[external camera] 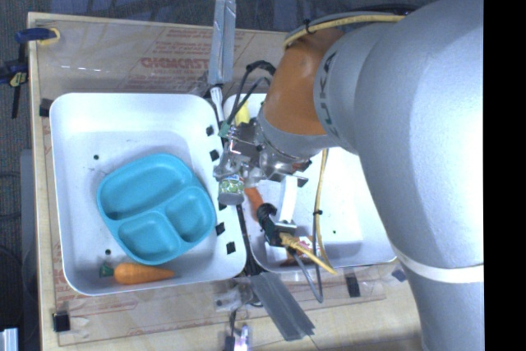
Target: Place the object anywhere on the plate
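A carrot (144,273) is lying in the left bin (70,177), near the plate's (156,205) near edge, long axis left-right, tip pointing right. The gripper (238,177) is hovering over the bins' divide; its finger state cannot be told.

Two bins sit side by side on the worktop (123,53), the left bin (74,123) fully in view and the right bin (362,238) largely covered by the arm (394,119), which reaches in from the right edge. A divided plate (156,205) lies in the left bin, toward its middle. A carrot (141,273) lies in the same bin near its front edge, just in front of the plate and apart from it. The gripper (233,185) hangs over the seam between the two bins, just right of the plate. Behind the bins, bare worktop runs to the back edge.
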Robot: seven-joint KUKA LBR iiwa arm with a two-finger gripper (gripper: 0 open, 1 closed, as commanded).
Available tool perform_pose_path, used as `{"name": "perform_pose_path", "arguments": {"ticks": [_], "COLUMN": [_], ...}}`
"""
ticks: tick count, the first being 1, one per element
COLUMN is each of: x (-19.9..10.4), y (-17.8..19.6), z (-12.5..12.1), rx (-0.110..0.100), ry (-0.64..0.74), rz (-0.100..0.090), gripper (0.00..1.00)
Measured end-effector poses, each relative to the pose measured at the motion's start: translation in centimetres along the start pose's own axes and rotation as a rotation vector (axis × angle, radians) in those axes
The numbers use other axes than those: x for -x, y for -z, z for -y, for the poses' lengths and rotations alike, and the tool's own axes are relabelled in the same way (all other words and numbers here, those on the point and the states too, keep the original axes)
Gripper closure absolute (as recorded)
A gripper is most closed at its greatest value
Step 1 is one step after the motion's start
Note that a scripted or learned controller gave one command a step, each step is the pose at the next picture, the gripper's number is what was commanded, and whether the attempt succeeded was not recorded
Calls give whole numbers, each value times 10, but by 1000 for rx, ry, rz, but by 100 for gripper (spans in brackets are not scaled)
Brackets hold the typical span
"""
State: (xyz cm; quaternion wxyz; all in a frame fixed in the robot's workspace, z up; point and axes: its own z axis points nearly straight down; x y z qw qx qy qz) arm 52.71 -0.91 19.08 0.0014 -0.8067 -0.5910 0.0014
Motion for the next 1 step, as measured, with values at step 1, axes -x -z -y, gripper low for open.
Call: {"name": "perform_pose_path", "arguments": {"ticks": [1], "x": [0], "y": [0], "z": [0], "rx": [0], "ry": [0], "rz": [0], "gripper": [0]}}
